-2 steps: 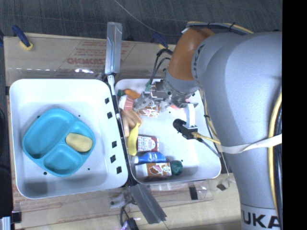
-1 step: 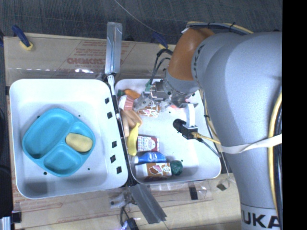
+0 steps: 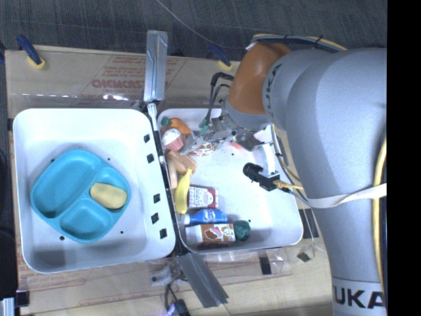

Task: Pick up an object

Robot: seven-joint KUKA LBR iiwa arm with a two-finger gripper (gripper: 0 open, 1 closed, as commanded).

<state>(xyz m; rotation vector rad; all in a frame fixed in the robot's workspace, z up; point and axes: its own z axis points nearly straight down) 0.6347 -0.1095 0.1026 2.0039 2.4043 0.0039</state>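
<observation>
The arm reaches down into the far part of the right bin (image 3: 283,216), and my gripper (image 3: 212,131) sits low among the objects there, its fingertips hidden by the wrist. Just left of it lie a small white and red cup (image 3: 172,137) and an orange item (image 3: 182,125). Along the bin's left wall lie a tan sausage-like piece (image 3: 175,166) and a yellow banana (image 3: 182,191). Nearer the front are a red packet (image 3: 202,197), a blue and white tube (image 3: 205,217), a brown carton (image 3: 216,233) and a dark green ball (image 3: 242,229).
The left bin (image 3: 39,255) holds a blue divided plate (image 3: 66,196) with a yellow bun-like object (image 3: 108,195) in one section. A black cable clip (image 3: 261,174) hangs over the right bin. The arm's grey body covers the right side.
</observation>
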